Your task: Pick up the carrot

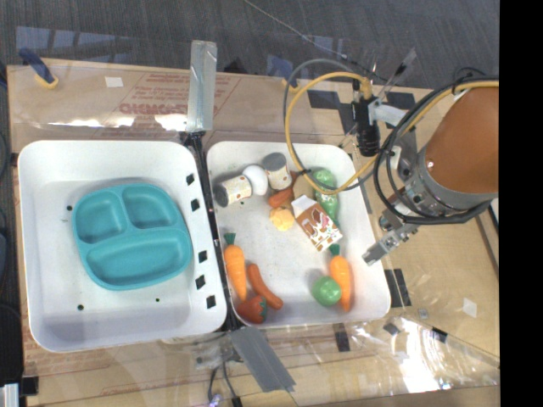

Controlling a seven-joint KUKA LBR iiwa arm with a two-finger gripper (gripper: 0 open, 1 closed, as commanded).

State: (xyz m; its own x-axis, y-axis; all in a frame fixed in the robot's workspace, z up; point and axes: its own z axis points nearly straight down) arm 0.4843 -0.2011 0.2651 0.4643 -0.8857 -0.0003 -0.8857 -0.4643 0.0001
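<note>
Far from my tool, the left bin (34, 227) holds a teal divided tray (131, 234). Closer in, the right bin (361, 227) has one carrot (235, 271) at its far wall, beside a red pepper (253, 310). A small printed carton (316, 222) sits mid-bin. A second carrot (340, 280) lies nearest my tool (386, 244), touching a green ball (326, 291). The tool sits just outside the bin's rim, over the counter (441, 312). Can't tell its state from here.

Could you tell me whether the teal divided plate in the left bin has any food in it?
Empty. The teal divided plate lies flat in the left bin, and all three of its compartments show bare teal.
</note>
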